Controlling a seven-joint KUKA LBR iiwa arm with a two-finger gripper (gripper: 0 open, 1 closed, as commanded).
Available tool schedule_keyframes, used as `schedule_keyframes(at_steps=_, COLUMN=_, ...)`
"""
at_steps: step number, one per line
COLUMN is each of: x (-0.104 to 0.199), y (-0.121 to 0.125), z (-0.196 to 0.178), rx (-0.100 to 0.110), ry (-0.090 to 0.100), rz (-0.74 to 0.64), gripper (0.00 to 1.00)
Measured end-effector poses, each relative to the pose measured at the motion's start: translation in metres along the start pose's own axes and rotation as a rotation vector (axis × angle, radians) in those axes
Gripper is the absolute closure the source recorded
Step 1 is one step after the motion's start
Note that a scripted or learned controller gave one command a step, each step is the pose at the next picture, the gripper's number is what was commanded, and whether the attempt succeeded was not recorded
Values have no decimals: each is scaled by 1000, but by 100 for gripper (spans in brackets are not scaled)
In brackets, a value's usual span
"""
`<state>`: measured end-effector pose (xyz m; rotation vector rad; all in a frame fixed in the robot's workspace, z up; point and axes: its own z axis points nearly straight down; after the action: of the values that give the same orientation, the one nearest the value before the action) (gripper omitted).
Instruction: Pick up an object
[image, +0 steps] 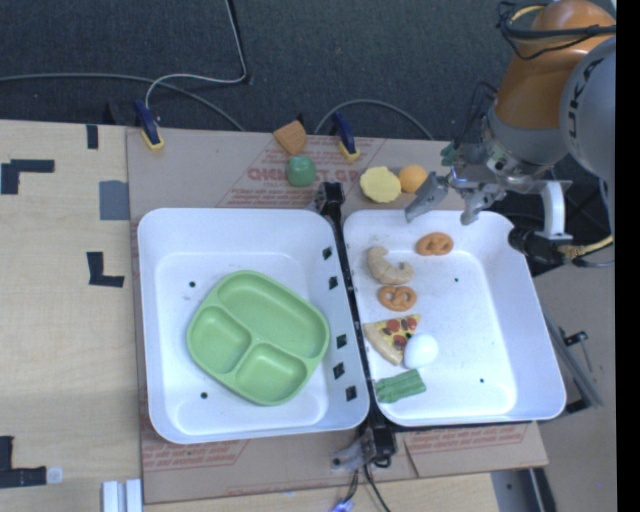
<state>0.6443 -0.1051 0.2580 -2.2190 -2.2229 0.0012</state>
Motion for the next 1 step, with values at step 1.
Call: schedule_keyframes(at_steps=1, x=9, y=-16, z=159, rx=6, ry=1, rz=1, gripper=0)
